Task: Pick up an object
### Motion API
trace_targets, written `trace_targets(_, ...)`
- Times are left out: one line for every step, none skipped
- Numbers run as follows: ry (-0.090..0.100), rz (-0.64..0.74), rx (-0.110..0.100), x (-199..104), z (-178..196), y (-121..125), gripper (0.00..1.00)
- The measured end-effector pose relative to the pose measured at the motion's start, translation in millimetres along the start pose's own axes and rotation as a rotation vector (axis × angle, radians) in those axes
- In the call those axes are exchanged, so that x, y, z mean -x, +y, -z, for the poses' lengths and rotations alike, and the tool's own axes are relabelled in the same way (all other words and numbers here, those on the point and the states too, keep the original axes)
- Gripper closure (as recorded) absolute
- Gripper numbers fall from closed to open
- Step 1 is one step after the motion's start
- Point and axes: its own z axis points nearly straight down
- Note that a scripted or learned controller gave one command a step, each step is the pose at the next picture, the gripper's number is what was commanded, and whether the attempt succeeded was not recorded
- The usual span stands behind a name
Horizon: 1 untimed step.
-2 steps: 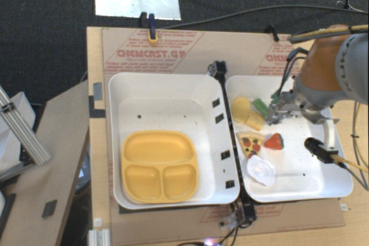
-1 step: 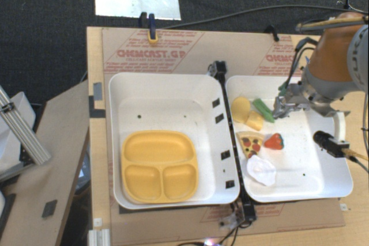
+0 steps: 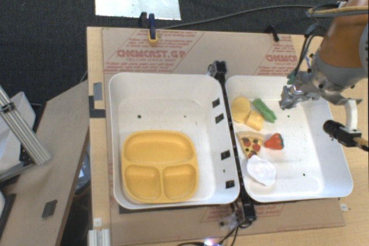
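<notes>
Bench w/ bins; green piece (image 3: 264, 109) just left of fingers (image 3: 287, 99).

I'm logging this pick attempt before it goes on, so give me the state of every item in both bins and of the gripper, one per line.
yellow divided tray: flat in left bin, compartments bare.
yellow pieces: two, resting together in right bin.
green piece: lying beside the yellow pieces.
pizza slice: flat on bin floor.
strawberry: lying beside the pizza slice.
white item: lying near the bin's front.
gripper: above right bin, holding nothing visible.
</notes>
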Motion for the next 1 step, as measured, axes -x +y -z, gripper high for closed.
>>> trace_targets(0.000, 0.000, 0.000, 0.1, 26.3, 1.2, 1.00)
